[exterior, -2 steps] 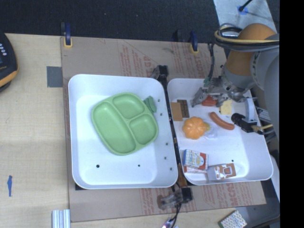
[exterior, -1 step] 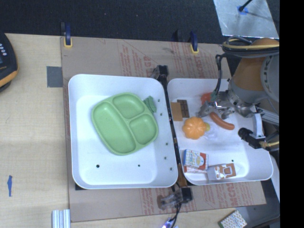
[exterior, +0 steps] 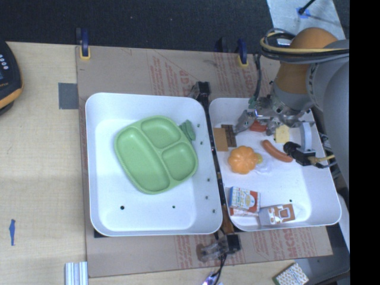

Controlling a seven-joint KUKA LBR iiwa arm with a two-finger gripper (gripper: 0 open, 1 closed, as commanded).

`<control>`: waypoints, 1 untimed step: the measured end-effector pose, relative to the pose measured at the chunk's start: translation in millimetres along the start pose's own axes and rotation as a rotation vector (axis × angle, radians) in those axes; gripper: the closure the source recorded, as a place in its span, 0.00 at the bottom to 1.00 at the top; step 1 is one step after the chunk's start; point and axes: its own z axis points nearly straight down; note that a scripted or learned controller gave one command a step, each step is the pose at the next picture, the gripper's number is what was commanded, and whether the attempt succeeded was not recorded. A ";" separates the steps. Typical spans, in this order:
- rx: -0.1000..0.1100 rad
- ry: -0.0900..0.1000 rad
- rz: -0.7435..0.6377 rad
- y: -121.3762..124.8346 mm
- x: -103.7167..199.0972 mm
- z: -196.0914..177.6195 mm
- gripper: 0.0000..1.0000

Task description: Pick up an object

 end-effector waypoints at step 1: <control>-0.018 0.002 -0.003 -52.2 -27.3 -12.0 0.00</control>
